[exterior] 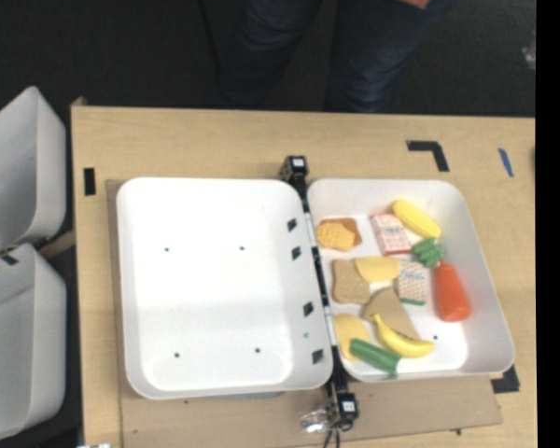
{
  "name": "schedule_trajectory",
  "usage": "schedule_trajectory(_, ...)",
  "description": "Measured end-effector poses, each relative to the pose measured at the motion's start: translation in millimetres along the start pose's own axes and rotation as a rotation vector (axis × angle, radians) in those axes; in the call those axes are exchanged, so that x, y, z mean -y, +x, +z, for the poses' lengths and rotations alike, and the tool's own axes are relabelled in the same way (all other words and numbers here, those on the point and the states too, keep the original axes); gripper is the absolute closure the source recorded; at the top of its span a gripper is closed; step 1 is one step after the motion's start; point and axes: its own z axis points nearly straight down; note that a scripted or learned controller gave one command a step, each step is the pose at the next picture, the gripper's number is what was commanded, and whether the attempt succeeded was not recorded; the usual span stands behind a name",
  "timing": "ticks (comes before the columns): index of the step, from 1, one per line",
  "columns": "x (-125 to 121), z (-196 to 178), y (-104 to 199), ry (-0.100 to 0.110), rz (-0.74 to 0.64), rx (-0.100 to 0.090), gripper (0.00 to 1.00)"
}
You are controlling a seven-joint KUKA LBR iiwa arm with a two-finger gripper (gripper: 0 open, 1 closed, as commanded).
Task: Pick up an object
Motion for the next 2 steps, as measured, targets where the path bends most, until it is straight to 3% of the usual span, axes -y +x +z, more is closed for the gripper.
schedule_trajectory(2, 36, 0, 0, 0.002, 0.004, -0.004, 1.0)
